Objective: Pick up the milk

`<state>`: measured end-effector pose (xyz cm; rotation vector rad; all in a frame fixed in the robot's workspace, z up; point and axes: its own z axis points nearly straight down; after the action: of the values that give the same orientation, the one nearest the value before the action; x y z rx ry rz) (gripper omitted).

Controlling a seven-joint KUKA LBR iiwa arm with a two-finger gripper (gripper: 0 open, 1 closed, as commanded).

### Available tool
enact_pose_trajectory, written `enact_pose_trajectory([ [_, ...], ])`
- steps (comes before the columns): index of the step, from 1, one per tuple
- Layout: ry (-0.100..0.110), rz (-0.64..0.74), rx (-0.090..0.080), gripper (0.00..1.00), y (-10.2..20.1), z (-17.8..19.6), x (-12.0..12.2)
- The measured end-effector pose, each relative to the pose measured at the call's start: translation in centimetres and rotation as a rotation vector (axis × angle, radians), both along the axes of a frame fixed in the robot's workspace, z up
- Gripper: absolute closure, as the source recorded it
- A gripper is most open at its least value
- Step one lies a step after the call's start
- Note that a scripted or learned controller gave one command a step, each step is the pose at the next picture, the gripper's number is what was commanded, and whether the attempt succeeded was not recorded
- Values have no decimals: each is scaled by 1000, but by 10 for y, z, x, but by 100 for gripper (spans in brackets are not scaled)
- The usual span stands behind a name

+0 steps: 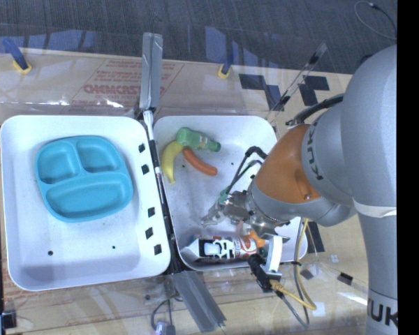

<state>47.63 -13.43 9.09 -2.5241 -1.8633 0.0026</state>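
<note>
The left bin (17, 187) holds a blue divided plate (84, 175), while the right bin (258, 128) holds a yellow banana (169, 160), a green bottle (197, 140) and an orange hot dog (200, 162) grouped in its far part. The milk (222, 248), a small carton, lies on its side against the right bin's near wall, its long axis running along that wall, though which end is the top is too small to tell. The gripper (255, 246) hangs over the right bin's near right part, just beside or touching the carton's right end, and whether its claw is spread or pressed together cannot be told.
</note>
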Motion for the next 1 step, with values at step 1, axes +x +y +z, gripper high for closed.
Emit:
enact_pose_trajectory([
  [1, 0, 45, 0, 0, 7, 48, 42],
])
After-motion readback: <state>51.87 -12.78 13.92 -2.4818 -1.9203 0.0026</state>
